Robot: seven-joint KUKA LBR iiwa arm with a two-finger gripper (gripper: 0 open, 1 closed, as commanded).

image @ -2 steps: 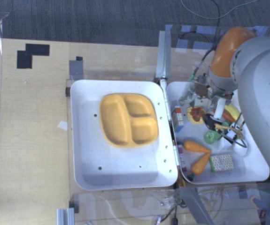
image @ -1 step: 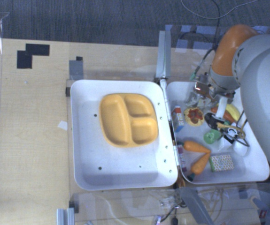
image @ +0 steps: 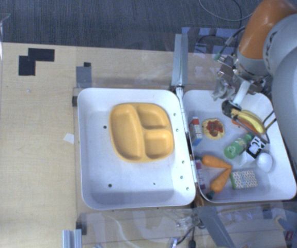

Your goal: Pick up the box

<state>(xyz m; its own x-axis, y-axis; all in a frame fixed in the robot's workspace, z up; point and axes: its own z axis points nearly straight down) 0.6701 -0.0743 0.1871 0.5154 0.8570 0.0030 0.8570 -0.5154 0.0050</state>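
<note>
A small box [image: 244, 179] with a green speckled face lies flat near the front of the right bin [image: 280, 190]. A second small carton [image: 194, 128], red and white, stands against that bin's left wall. My gripper [image: 229, 93] hangs over the bin's back edge, well behind and above both. It is just behind a banana [image: 250, 120], and I see nothing held in it.
The right bin also holds a round pizza toy [image: 213, 128], a green item [image: 235, 148], a black-and-white cube [image: 255, 148], a white egg [image: 264, 161] and two carrots [image: 216, 163] [image: 220, 180]. A yellow divided plate [image: 140, 131] lies in the left bin [image: 94, 185].
</note>
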